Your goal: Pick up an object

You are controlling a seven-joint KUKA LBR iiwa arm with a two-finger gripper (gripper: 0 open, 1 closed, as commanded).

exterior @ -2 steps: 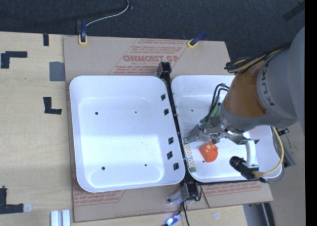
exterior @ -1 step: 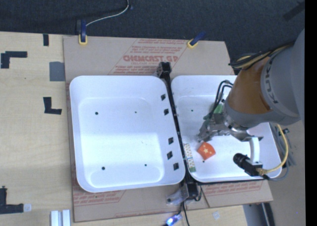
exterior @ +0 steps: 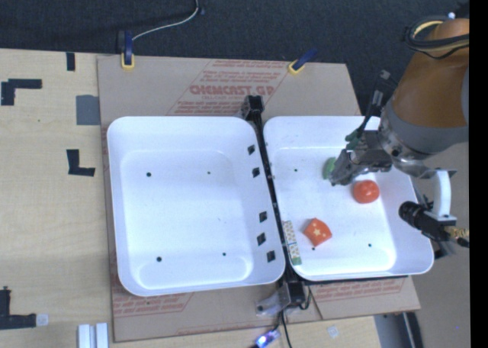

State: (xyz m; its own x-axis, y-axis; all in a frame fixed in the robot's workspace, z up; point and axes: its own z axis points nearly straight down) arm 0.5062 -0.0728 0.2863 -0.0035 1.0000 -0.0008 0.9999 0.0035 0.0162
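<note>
Two red objects, a ball and a block, lie in your right bin; your end effector touches a green object, grip unreadable. Cardboard reads "CHEMCAST".

Red ball, orange piece, right bin.

Showing plain white across both the left bin and the right bin, dotted with small dark spots. Glowing red on a round tomato-like ball, and orange-red on a smaller wedge-shaped piece. Peeking green beside the dark grey tool. Carrying red printed lettering on the brown cardboard sheet. Displaying pale wood with black marks on the table. Wearing orange over grey on the arm.
</note>
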